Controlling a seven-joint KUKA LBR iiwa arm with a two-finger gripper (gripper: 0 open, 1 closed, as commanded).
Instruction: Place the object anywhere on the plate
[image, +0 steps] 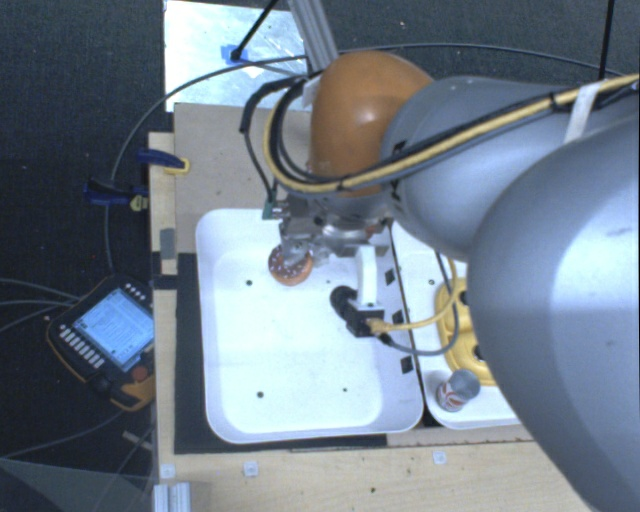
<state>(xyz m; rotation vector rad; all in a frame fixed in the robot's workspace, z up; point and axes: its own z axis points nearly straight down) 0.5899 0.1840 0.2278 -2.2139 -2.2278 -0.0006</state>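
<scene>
The small round brown doughnut-like object (291, 266) lies in the left white bin (230, 400), under the gripper (300, 240), whose finger state I cannot tell; a mistimed grasp could miss, and the yellow plate (455, 335) is half hidden.

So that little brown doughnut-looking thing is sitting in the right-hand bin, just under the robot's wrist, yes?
Not quite. The camera view shows the brown doughnut-like object in the left bin, not the right one. It does lie just under the robot's wrist, near that bin's upper edge. The right bin holds a yellow item and a small grey and red thing.
</scene>
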